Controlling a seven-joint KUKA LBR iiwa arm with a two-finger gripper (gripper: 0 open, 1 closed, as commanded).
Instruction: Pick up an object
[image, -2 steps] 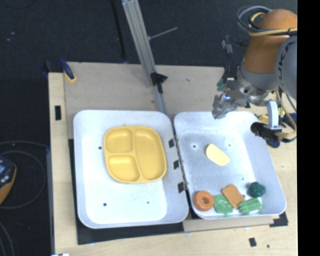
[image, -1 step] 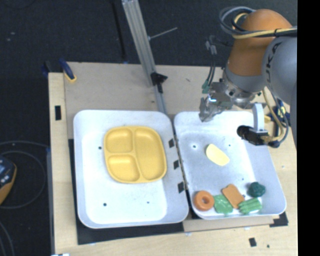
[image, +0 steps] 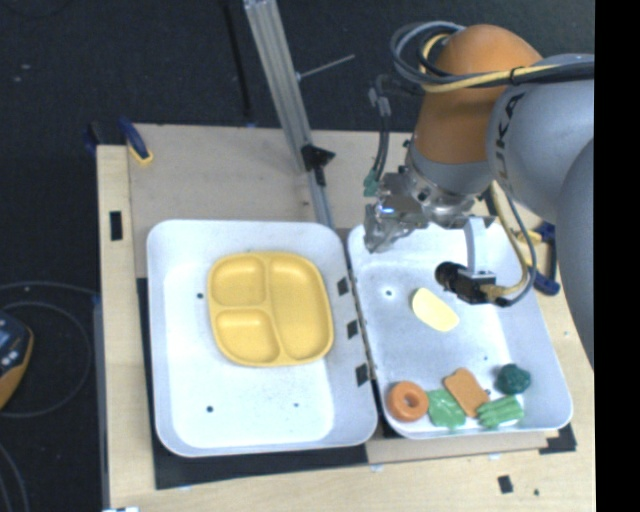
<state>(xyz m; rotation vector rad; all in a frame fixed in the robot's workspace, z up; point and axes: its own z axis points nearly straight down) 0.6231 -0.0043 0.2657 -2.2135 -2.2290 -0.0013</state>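
Pale yellow oval piece lies flat in the right bin; gripper state unclear.

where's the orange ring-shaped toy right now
In the camera view, the orange ring lies in the right bin, at its near left corner, just left of a green piece and a brown block.

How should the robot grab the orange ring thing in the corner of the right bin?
Probably from straight above, pinching one side of the orange ring through its hole. It lies flat, so its rim faces up. The side toward the bin's middle looks freest: the bin wall crowds its left and a green piece sits against its right. The gripper is at the far end of the bin.
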